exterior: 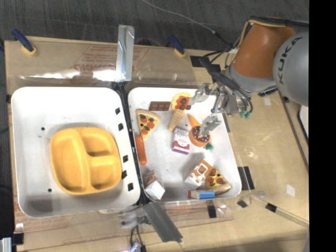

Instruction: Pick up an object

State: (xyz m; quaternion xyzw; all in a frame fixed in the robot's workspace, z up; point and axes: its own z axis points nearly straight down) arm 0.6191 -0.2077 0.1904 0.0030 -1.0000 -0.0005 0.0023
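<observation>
Two white bins sit side by side on my bench. My gripper (pixel 206 111) hangs over the upper right part of the right bin (pixel 173 175), the grey arm with its orange band (pixel 257 51) reaching in from the right. One finger points left toward the ice cream cone (pixel 178 111), the other points down over the chocolate donut (pixel 199 135) — so they stand spread apart, with nothing pinched between them.

Toys lie scattered through the right bin. The cone, with its yellow scoop, lies near the top wall, just right of a brown chocolate bar (pixel 159 106). A pizza slice (pixel 147 122) lies left of the cone, and a red sausage (pixel 140 148) stretches along the left wall below it. A small pink-and-white carton (pixel 181 140) stands in the middle, just left of the donut, and an orange carrot piece (pixel 194 121) sits above the donut. Lower down, a second pizza slice (pixel 216 181) lies by a brown-and-white box (pixel 197 174), with a marker-like stick (pixel 201 194) along the bottom wall.

The left bin (pixel 31 104) holds a yellow divided tray (pixel 86 159).
</observation>
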